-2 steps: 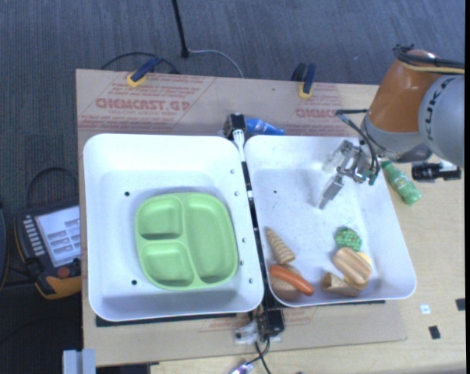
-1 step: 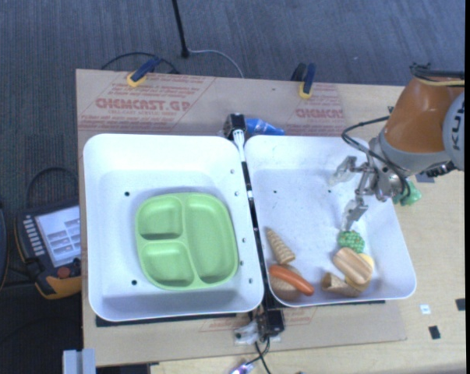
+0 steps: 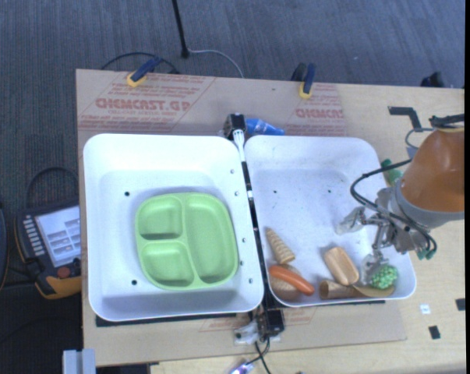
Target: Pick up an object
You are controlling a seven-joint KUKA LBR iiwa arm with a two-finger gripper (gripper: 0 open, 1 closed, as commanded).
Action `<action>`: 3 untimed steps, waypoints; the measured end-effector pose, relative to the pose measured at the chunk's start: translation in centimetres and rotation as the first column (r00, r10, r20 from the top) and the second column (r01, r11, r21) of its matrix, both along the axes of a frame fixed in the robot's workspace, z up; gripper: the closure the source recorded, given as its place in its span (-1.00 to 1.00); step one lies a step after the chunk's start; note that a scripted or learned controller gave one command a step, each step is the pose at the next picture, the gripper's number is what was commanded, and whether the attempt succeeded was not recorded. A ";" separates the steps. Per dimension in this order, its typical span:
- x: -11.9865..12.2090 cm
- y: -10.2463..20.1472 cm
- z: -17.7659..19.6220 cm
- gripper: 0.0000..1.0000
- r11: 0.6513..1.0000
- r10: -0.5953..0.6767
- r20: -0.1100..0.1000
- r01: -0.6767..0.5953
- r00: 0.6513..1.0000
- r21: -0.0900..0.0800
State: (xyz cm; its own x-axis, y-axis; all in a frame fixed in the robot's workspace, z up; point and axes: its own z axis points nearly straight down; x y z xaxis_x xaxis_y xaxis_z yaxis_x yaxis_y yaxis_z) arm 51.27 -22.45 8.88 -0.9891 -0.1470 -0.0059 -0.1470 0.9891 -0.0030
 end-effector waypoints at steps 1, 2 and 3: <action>10.2 0.2 2.0 -1.00 0.992 0.126 -0.003 -0.126 0.992 0.003; 3.1 0.7 0.3 -1.00 0.989 0.148 0.000 -0.148 0.989 0.002; 9.9 0.1 0.1 -1.00 0.932 0.362 0.000 -0.362 0.932 0.001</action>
